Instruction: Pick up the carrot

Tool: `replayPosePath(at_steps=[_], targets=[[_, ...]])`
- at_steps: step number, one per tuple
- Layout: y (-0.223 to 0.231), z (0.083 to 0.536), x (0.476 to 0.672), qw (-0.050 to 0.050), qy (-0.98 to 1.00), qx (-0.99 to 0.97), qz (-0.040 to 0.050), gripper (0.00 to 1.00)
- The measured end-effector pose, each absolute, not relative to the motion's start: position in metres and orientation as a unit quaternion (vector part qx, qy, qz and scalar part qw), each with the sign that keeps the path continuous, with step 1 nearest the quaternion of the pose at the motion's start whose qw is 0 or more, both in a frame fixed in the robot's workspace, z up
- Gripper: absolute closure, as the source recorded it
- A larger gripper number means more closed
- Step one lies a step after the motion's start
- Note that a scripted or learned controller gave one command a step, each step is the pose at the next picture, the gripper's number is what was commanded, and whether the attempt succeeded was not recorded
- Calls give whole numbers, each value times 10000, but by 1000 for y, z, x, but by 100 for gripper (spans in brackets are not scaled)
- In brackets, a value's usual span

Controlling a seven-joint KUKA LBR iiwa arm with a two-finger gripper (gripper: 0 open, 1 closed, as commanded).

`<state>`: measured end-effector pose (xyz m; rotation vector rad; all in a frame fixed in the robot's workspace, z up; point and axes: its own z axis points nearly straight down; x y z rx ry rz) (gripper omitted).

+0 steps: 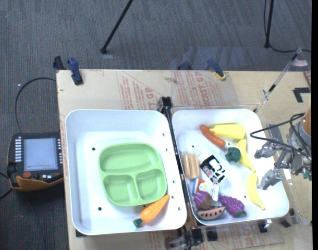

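Observation:
The carrot point(154, 209), orange with a green stub, lies in the left bin point(81, 139). It rests against the lower right corner of the green divided plate point(132, 173). A second orange, carrot-like piece point(212, 135) lies at the back of the right bin point(253, 116), beside a yellow wedge point(229, 130). My gripper point(267, 165) hangs over the right bin's right edge, far from both orange pieces. Its two fingers point(263, 152) stand apart with nothing between them.
The right bin holds a banana point(254, 189), another yellow piece point(245, 155), a green broccoli-like piece point(232, 154), purple grapes point(231, 204), a watermelon slice point(210, 212), a tan bun point(190, 165) and a black-and-white packet point(212, 169). A pendant point(36, 158) lies left of the bench.

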<state>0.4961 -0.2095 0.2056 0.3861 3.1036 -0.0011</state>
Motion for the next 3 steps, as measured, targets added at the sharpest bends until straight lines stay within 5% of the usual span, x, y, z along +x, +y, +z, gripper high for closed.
replayPosePath(at_steps=[1,2,3], targets=[[-206,104,482,-54,9949,1002,36,0],[-207,144,478,26,9939,-1107,14,0],[-206,152,479,39,9945,-1042,36,100]])
